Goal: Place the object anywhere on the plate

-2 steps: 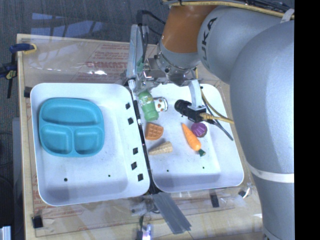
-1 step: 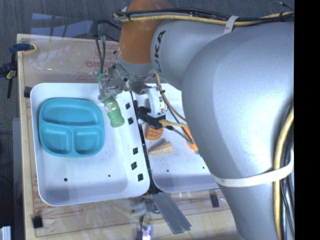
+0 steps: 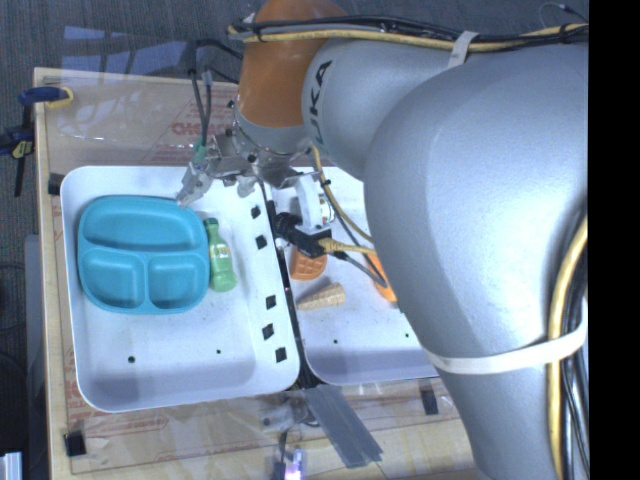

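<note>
A blue divided plate point(image 3: 135, 253) lies in the left part of the left bin point(image 3: 180, 353). A green bottle point(image 3: 219, 260) lies in the bin against the plate's right edge, not on the plate. My gripper point(image 3: 192, 190) hangs over the plate's upper right corner, just above and left of the bottle's cap end. I see nothing held at its tip. The orange-banded wrist point(image 3: 280, 68) rises behind it.
The right bin point(image 3: 360, 353) holds an orange rounded item point(image 3: 308, 265), a tan cone-shaped piece point(image 3: 322, 296) and an orange carrot-like piece point(image 3: 383, 286). The grey arm covers most of that bin. A black-marked divider rim point(image 3: 272, 298) runs between the bins.
</note>
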`<state>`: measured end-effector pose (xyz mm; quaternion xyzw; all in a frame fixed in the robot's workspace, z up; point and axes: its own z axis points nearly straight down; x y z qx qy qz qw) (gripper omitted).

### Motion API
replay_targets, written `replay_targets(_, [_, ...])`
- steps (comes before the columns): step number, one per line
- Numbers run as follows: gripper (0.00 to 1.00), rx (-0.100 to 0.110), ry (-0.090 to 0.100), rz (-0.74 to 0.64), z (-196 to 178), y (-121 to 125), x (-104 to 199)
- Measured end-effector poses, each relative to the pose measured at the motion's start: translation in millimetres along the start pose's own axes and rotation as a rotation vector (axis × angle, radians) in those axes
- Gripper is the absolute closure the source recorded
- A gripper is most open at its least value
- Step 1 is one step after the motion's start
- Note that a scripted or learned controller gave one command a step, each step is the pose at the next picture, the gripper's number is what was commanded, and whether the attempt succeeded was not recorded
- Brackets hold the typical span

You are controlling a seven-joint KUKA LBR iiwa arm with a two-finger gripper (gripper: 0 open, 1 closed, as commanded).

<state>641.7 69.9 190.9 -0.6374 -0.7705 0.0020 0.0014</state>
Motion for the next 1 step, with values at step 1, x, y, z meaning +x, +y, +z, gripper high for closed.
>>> replay_targets(1, [0.00, -0.005, 0.000, -0.042, -106.6, 3.5, -43.8])
